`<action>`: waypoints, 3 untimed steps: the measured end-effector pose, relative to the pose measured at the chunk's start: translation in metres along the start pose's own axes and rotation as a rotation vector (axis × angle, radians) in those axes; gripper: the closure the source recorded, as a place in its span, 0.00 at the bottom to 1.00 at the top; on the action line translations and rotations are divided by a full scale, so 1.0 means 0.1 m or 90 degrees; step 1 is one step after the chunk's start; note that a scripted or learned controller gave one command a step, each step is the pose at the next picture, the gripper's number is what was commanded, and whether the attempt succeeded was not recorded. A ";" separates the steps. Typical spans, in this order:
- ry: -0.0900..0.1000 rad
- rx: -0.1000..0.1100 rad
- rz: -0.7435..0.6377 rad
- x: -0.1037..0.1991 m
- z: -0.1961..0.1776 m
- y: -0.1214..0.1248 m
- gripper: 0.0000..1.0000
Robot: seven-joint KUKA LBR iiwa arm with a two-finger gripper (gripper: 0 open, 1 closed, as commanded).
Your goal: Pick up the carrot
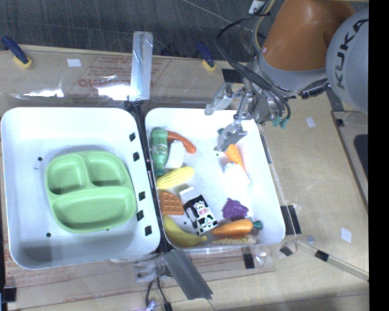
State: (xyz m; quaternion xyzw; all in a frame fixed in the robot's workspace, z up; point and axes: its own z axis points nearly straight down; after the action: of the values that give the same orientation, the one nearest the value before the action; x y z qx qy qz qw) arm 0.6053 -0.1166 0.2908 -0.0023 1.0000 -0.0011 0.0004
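Two orange carrot-like pieces lie in the right bin (272,199). A small carrot (235,155) sits near the bin's far right wall, just above a white piece (237,174). A longer carrot with a green top (233,227) lies along the near wall. My gripper (228,129) hangs over the far right part of this bin, and its tip is right at the upper end of the small carrot. Whether it touches or holds that carrot is not clear from this angle.
The right bin also holds a green bottle (158,146), an orange-red sausage shape (183,141), corn (175,177), a waffle (170,203), a banana (180,236), a cow-print carton (202,215) and purple grapes (235,208). The left bin (19,141) holds a green divided plate (89,190).
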 end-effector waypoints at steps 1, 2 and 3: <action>0.003 -0.001 0.005 -0.09 0.37 -0.46 0.00; 0.005 -0.003 -0.009 -0.24 1.11 -0.94 0.00; 0.005 -0.003 0.053 -0.49 2.01 -0.92 0.00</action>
State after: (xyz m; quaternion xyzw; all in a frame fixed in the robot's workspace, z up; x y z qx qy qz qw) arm 0.6553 -0.2092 0.0896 0.0397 0.9992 0.0011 -0.0037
